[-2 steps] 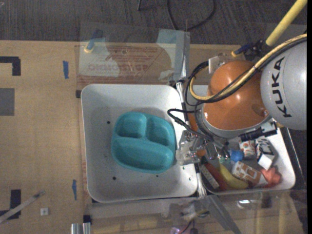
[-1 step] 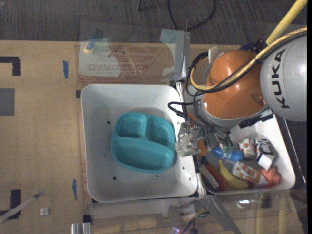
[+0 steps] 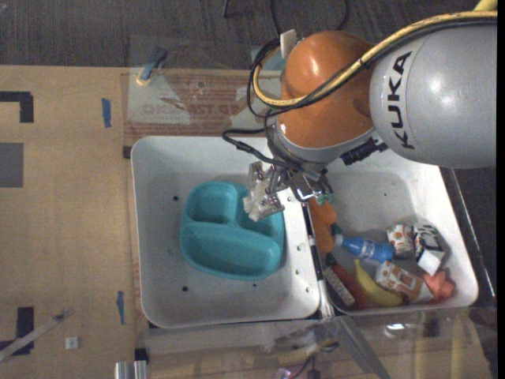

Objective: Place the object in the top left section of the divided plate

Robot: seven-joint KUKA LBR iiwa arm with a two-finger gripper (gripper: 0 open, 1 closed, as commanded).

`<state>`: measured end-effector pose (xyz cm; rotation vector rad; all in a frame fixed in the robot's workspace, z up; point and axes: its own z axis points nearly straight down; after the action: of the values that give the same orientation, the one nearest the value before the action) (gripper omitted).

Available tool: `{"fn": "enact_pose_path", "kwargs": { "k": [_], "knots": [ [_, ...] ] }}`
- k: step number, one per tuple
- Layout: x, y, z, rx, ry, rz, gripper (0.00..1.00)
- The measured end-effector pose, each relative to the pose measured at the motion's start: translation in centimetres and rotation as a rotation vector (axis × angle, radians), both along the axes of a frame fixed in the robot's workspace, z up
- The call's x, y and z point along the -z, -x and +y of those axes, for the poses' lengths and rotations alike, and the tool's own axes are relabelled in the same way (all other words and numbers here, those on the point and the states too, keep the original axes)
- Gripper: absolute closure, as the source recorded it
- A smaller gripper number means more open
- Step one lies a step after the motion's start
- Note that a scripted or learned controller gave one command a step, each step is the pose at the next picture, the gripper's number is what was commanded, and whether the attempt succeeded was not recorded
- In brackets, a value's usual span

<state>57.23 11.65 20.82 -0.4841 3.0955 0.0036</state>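
Gripper (image 3: 264,196) over teal divided plate (image 3: 231,230), at its far-right section; grip state unreadable, nothing visibly held.
Arm (image 3: 371,93) reaches across from right bin (image 3: 465,279), probably for the drop; target section sits further left.

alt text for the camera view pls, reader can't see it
A grey KUKA arm with an orange band reaches in from the right, its gripper hanging over the upper right part of a teal divided plate in the left white bin. The right white bin holds a jumble of small items, among them a banana and a blue bottle.
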Motion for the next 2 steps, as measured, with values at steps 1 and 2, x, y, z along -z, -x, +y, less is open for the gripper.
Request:
{"fn": "enact_pose_path", "kwargs": {
  "k": [1,2],
  "knots": [
    [-22.9,2.7,-1.7,-0.070,0.001,-0.001,1.00],
    [-21.3,7.4,3.8,-0.046,0.001,0.003,1.00]
  ]
}}
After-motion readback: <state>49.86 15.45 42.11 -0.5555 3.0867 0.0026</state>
